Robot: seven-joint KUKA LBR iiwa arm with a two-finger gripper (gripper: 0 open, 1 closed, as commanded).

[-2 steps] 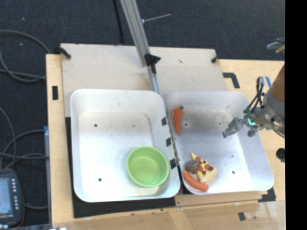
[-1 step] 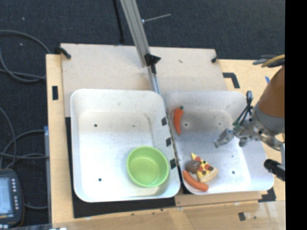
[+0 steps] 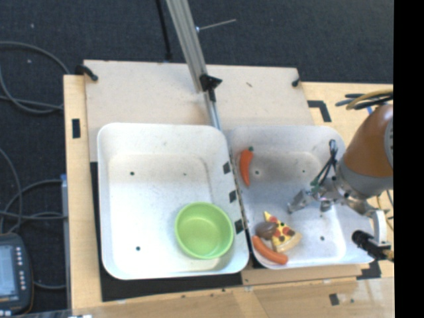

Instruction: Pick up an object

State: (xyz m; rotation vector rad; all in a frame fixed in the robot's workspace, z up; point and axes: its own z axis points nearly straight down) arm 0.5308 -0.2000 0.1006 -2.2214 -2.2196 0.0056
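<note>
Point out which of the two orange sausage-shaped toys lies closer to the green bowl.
The lower orange sausage toy, at the right bin's front-left corner beside the pizza slice toy; the other lies farther from the green bowl.

The arm (image 3: 371, 154) carries a broad, rounded orange band above a grey wrist section. Dark cables, one seemingly green, run along the wrist toward a small metallic grey gripper (image 3: 299, 203). A black fitting and a pale bracket sit at the arm's lower side, though blurred.
</note>
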